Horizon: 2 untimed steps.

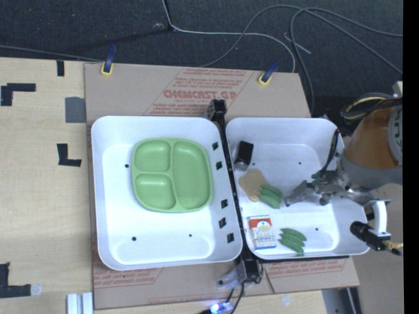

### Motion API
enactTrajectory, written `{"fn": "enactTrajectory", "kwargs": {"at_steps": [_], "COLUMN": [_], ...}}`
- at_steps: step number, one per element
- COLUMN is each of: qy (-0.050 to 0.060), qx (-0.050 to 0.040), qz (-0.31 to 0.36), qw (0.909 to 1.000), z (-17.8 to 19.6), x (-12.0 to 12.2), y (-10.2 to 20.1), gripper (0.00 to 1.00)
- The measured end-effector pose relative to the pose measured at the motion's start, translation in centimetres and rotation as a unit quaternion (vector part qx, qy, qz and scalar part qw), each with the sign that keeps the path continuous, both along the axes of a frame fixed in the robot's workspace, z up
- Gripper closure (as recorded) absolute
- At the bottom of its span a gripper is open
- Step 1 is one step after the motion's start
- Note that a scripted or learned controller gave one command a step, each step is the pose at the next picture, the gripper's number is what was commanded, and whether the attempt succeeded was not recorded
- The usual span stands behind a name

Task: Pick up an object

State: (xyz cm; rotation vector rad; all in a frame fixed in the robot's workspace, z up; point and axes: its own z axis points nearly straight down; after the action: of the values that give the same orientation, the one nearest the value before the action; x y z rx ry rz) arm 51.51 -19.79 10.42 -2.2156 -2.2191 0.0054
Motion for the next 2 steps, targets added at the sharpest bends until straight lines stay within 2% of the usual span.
{"fn": "enactTrajectory", "kwargs": {"at_steps": [1, 2], "qy": [-0.002, -0.005], "qx": [-0.0005, -0.0015], "qz": [0.0, 0.0], "qw": [1.0, 1.0], "z": [1.2, 6.6], "x": [0.1, 1.0], "y": [0.0, 0.7], "gripper": [1.0, 1.0]}}
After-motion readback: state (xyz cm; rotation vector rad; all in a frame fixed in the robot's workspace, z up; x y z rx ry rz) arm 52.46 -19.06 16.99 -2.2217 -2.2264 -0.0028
